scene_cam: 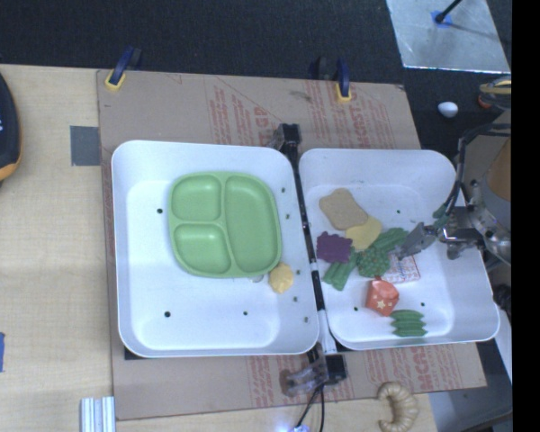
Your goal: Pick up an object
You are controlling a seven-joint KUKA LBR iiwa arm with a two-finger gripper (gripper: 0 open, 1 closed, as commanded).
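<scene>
In the right bin lie several toy foods. A tan flat piece is at the back, with a yellow piece and a purple grape bunch beside it. A green leafy piece and a green strip sit in the middle. A red block and a green pod lie near the front. My gripper reaches in from the right, low over the bin, just right of the green leafy piece. I see nothing held in it.
The left bin carries a green divided plate with a small yellow piece at its front right corner. A ridge with clamps separates the bins. A tan curled object lies on the cardboard in front of the right bin.
</scene>
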